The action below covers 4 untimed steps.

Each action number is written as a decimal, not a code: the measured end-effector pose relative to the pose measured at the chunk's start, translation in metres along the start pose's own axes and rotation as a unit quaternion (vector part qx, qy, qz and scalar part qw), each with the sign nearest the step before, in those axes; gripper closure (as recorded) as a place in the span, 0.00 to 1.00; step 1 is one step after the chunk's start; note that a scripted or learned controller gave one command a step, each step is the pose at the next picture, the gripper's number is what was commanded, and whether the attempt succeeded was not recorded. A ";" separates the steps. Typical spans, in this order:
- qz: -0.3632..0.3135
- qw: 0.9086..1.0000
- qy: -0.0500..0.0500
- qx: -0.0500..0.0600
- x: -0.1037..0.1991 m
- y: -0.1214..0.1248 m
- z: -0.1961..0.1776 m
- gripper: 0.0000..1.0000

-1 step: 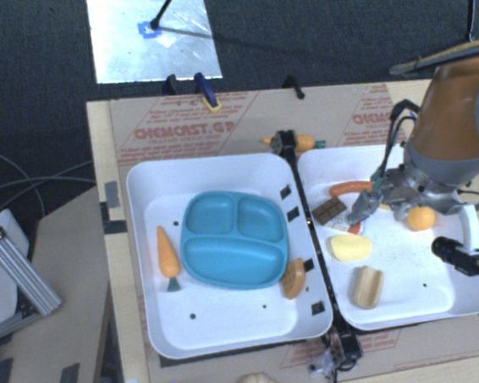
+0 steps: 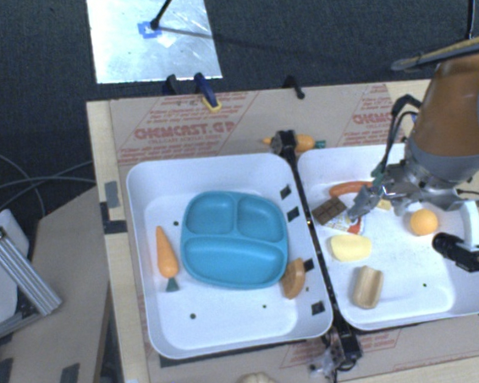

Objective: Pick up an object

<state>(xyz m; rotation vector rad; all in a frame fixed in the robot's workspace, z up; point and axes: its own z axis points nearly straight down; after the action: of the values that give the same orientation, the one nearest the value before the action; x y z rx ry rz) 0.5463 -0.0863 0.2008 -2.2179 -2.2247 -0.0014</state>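
My gripper (image 2: 365,205) hangs low over the upper middle of the right bin (image 2: 467,294), reaching in from the right. Just left of it lies a brown chocolate bar (image 2: 328,211), and behind it an orange-red sausage (image 2: 349,188). A small red and white piece (image 2: 355,227) peeks out right below the gripper. A pale yellow lump (image 2: 350,247) lies a little in front of it, a tan bread roll (image 2: 367,287) nearer the front wall, and an orange ball (image 2: 423,222) to its right under the wrist. I see nothing held.
The left bin (image 2: 164,322) holds a blue divided plate (image 2: 232,238), a carrot (image 2: 167,252) at its left and a brown piece (image 2: 294,278) by the dividing wall. A small yellow-orange thing (image 2: 302,143) lies behind the bins.
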 end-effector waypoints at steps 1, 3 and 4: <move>0.001 1.000 0.000 0.002 -0.001 -0.002 0.042 0.00; 0.001 1.000 0.000 0.001 0.000 -0.006 0.117 0.00; 0.001 1.000 0.000 -0.007 0.000 -0.001 0.099 1.00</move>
<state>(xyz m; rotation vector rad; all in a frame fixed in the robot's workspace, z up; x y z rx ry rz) 0.5457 -0.0866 0.1014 -2.2279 -2.2297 -0.0163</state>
